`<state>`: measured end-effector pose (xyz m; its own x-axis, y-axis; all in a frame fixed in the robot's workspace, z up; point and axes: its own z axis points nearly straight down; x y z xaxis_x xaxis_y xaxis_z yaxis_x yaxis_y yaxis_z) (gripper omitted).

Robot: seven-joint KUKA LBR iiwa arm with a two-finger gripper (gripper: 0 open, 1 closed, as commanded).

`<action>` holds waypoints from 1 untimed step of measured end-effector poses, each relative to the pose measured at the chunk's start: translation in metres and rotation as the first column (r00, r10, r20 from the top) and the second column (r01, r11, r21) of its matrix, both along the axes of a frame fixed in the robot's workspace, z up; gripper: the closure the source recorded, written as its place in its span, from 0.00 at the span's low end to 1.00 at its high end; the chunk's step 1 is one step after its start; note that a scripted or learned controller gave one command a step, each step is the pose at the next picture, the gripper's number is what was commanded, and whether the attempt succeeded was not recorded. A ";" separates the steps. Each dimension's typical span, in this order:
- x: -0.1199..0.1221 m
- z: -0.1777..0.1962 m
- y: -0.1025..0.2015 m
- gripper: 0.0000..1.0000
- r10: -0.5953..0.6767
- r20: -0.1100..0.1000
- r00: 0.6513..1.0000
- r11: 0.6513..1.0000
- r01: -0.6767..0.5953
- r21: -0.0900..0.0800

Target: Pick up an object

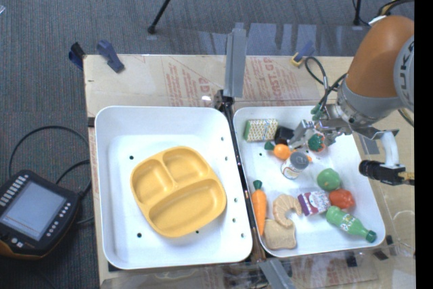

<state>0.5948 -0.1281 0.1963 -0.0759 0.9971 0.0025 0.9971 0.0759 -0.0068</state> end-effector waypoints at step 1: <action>-0.021 0.006 -0.038 0.00 0.252 0.002 0.968 0.968 -0.252 0.001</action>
